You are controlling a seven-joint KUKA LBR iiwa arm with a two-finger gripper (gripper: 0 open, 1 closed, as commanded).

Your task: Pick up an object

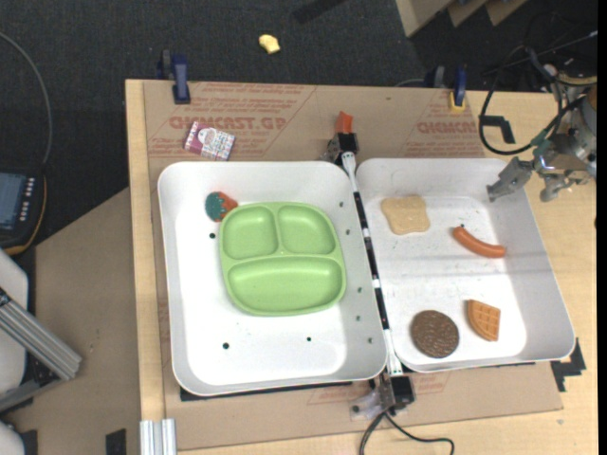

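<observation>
Nearest the lens, you are looking at the brown round patty (434, 334) lying in the right bin (531, 349) at its near edge, with the orange waffle piece (484, 319) just beside it. No target is named, so either is a candidate; so are the sausage (478, 244) and the bread slice (405, 214) lying farther back in the same bin, all four well apart from one another, probably scattered so each leaves room for fingers.

The pincer (531, 180) is hovering over the bin's far right corner, above the rim, and is holding nothing; you cannot tell from this angle whether it is open or closed. Judged from that position, the sausage is the closest reach.

In the left bin (180, 254) a green divided plate (282, 257) is sitting, and a small red-and-teal toy (221, 205) is touching its far left corner.

Both bins are resting on a cardboard sheet (285, 112) over the counter; its red print is reading roughly "CHEMCAST GP", repeated. A small pink-and-white packet (209, 139) is lying on it, text unreadable. Blue clamps (175, 76) are pinning the sheet's far edge.
</observation>
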